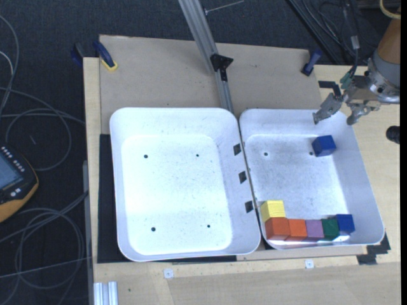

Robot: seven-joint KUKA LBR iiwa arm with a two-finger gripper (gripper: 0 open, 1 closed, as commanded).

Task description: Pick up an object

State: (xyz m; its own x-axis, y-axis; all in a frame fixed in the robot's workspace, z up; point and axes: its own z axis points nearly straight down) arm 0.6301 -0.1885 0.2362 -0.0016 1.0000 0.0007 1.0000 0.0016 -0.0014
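a: got anything yet?
b: no, my claw (pixel 338 112) hangs spread and bare; the lone blue cube (pixel 324 145) sits just below it in the right bin (pixel 364 170), reach and grasp are left

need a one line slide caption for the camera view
Open gripper above the right bin, near a lone blue cube; coloured cubes line the bin's front wall.
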